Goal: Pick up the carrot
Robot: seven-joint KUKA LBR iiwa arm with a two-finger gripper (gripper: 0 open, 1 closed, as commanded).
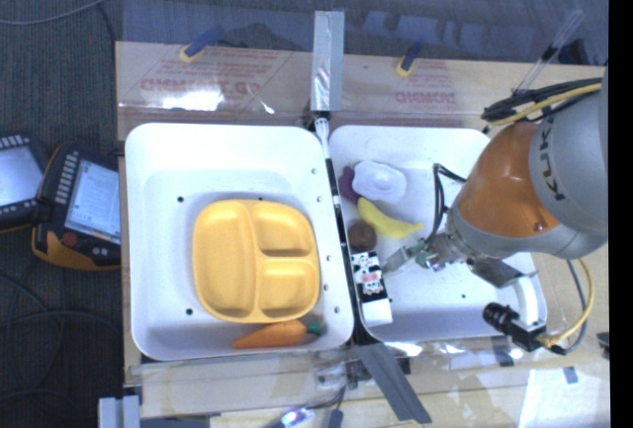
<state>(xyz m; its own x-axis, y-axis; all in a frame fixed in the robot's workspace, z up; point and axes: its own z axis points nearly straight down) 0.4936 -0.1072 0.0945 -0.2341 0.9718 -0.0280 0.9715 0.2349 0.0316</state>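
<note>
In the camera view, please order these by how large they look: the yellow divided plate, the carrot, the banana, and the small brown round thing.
1. yellow divided plate
2. carrot
3. banana, partly hidden, so its rank against the carrot is unsure
4. small brown round thing

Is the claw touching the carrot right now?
Apart. The camera view shows the carrot at the left bin's front edge beside the yellow tray, while the claw is over the right bin.

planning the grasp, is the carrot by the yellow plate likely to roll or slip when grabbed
Probably yes: the carrot looks smooth and tapered, so it may slip toward its thin end. Its rounded body could roll, though it lies wedged between the yellow plate and the left bin's front wall. It looks rigid, likely light plastic.
</note>
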